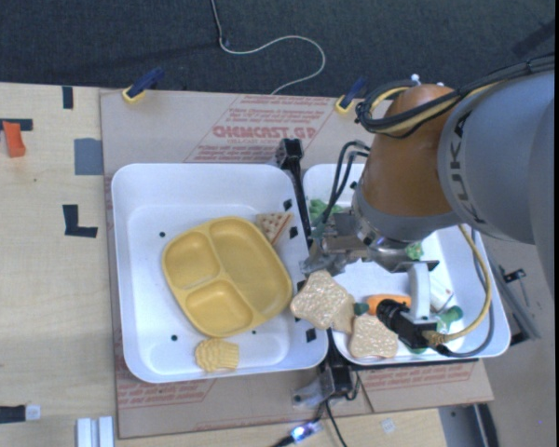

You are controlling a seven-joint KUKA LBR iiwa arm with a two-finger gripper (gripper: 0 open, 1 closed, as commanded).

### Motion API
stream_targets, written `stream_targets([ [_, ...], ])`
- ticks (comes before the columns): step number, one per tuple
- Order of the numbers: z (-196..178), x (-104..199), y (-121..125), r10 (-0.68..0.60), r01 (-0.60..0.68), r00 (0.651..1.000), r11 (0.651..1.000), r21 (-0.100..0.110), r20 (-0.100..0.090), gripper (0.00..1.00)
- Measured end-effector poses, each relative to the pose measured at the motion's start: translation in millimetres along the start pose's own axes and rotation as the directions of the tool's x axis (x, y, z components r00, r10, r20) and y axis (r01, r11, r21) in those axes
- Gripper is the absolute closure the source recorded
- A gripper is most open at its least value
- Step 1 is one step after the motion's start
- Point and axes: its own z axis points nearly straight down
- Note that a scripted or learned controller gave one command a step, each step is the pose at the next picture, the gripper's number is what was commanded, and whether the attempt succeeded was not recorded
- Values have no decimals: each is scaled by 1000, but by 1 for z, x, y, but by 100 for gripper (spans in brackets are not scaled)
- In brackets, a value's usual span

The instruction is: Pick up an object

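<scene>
My gripper [324, 257] hangs over the inner edge of the right bin [480, 277], close to the wall between the two bins. A tan bread slice [322, 300] lies just below it, straddling that wall. I cannot tell whether the gripper touches the slice. A second bread slice [374, 336] lies in the right bin's front corner. In the left bin [130, 250] sits a yellow divided plate [225, 275], with a small cracker [274, 223] behind it and a yellow corn piece [216, 353] in front.
An orange carrot-like piece [388, 302], a white item [419, 290] and green bits [447, 317] lie in the right bin, partly under the arm. A black bar [296, 180] stands at the back between the bins. Cardboard [252, 128] lies beneath both bins.
</scene>
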Motion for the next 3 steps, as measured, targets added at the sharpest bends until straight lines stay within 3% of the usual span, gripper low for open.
stream_targets([
  [1,15,0,-8,5,-5,1000,1000,0,1,100],
  [3,-3,-8,-6,4,-4,1000,1000,-3,1,100],
])
